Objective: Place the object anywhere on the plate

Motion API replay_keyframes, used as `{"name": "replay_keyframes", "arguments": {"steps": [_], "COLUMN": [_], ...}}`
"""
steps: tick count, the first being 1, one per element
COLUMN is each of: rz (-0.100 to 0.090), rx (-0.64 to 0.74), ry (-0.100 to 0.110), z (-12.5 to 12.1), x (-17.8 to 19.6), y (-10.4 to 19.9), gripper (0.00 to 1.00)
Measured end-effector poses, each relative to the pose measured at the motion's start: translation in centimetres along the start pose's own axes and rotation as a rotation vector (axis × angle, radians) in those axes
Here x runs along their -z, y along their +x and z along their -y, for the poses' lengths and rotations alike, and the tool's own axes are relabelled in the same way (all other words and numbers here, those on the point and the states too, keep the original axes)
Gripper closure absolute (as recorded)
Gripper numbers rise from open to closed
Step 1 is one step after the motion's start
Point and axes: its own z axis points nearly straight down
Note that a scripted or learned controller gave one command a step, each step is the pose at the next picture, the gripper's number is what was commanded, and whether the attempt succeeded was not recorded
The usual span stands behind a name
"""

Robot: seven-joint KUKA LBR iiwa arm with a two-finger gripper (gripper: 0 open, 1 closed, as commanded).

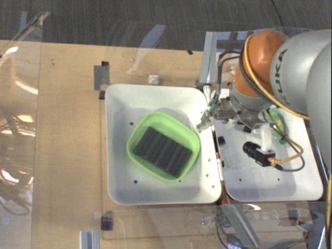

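Ridged dark slab (162, 150) lies in squarish green plate (136, 134).

The arm (295, 61) is cut off by the picture's edge at 3 o'clock, so its run back toward the base cannot be followed. Its bulk covers the far corner of the right bin (290, 185), at about 1 o'clock from that bin's middle. The gripper (205, 119) sits under the wrist, and its fingers are too small and too much in shadow to read. The dark ridged object (162, 150) lying in the green plate (136, 138) is too blurred to name. The small pale block (153, 79) at 12 o'clock from the left bin (116, 180) is also too small to identify.
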Motion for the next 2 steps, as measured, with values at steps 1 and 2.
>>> {"name": "replay_keyframes", "arguments": {"steps": [1, 2], "rz": [0.002, 0.003], "rx": [0.074, 0.055], "ry": [-0.003, -0.001], "z": [-1.4, -6.5], "x": [14.1, 21.2], "y": [-4.9, -10.4], "gripper": [0.00, 0.00]}}
